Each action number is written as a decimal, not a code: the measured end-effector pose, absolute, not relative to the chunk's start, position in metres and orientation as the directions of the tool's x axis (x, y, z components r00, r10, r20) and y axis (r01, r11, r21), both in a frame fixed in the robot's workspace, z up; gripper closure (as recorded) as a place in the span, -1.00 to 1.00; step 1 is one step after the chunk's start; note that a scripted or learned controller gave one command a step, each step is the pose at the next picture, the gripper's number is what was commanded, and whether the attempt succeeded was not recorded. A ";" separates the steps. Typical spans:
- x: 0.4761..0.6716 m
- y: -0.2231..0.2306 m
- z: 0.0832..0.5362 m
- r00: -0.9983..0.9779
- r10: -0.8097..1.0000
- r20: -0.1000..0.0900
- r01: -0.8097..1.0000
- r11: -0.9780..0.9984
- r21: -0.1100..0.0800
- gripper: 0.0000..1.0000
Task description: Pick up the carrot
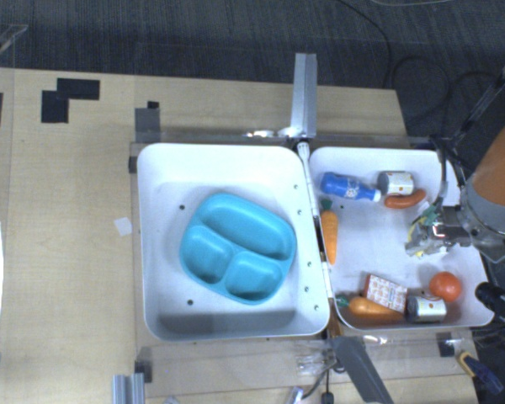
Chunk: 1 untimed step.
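Camera view from above the bench: the carrot (328,236) lies in the right bin (379,160), pressed along its left wall just beside the divider, its long axis running roughly up and down the picture. The gripper (427,236) hangs over the middle-right of the same bin, well apart from the carrot, and whether its fingers are spread or closed cannot be told from this angle. To take the carrot cleanly, the arm would likely need to cross the bin toward the left wall and set its fingers across the carrot's short width (the wall leaves little room on that side, so one finger may have to slip into a narrow gap). The carrot is orange, slim and tapered, smooth-looking, with its paler end toward the top. A blue bottle (348,188) sits just above it; a second orange piece (372,310) lies near the bin's lower edge, easily mistaken for the target. The left bin (160,251) holds a blue divided tray (237,247).
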<state>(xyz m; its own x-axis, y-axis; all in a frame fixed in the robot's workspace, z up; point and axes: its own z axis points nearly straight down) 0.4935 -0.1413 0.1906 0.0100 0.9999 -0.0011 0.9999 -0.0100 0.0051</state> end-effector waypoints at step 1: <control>0.495 -0.140 0.201 0.007 1.000 -0.002 1.000 -0.007 0.009 1.00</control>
<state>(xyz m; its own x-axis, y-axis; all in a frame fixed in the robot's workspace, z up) 0.4955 -0.1405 0.2011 0.0067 1.0000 -0.0020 0.9999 -0.0067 0.0095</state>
